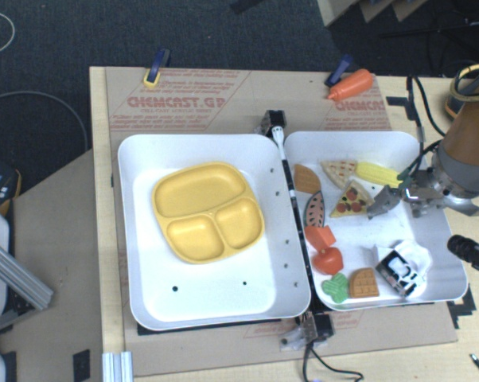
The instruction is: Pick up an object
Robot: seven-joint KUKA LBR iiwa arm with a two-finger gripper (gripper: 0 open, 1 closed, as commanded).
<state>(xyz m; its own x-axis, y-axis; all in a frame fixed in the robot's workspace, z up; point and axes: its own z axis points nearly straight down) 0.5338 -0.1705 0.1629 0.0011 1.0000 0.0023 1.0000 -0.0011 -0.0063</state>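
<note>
The right bin holds several toy foods. Among them are a yellow corn cob, a pizza slice, a waffle wedge and a brown cookie. A watermelon slice, a red block and a red tomato lie nearer the front. At the front edge sit a green piece, a square waffle and a black-and-white object. My gripper hangs low at the bin's right, just right of the pizza slice and below the corn.
The left bin carries a yellow divided plate. An orange clamp and a blue-yellow clamp sit on the cardboard behind the bins. The arm covers the right bin's right rim.
</note>
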